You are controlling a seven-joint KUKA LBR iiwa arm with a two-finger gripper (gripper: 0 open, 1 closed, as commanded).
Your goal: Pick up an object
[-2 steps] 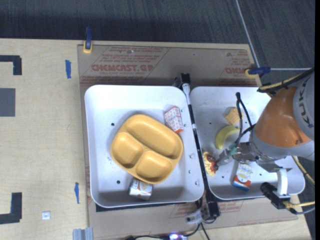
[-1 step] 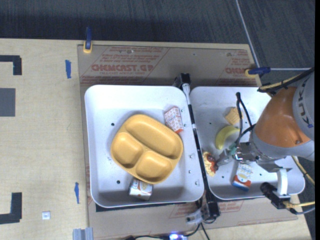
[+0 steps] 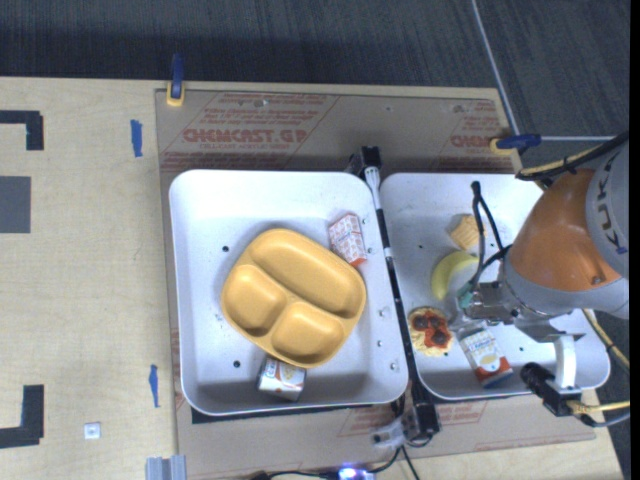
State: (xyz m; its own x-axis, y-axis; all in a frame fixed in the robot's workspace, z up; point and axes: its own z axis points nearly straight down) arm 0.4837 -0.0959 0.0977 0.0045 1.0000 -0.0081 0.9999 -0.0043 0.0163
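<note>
My gripper [image 3: 484,304] hangs over the right bin [image 3: 590,368], low in its left half. It sits between a yellow-green banana-like object [image 3: 450,272] on its upper left and a small white and red packet [image 3: 483,354] just below it. A round pizza-like toy [image 3: 431,330] lies to its lower left, near the bin's left wall. A pale yellow cracker-like piece [image 3: 464,231] lies further up. The wrist's bulk and the orange band [image 3: 565,243] cover the bin's right half.
The left bin [image 3: 200,218] holds a large yellow three-compartment plate [image 3: 292,295], a small red and white packet [image 3: 346,238] at the plate's upper right, and another packet [image 3: 281,378] by the front wall. A black divider [image 3: 385,258] runs between the bins. Cables trail near the front right corner.
</note>
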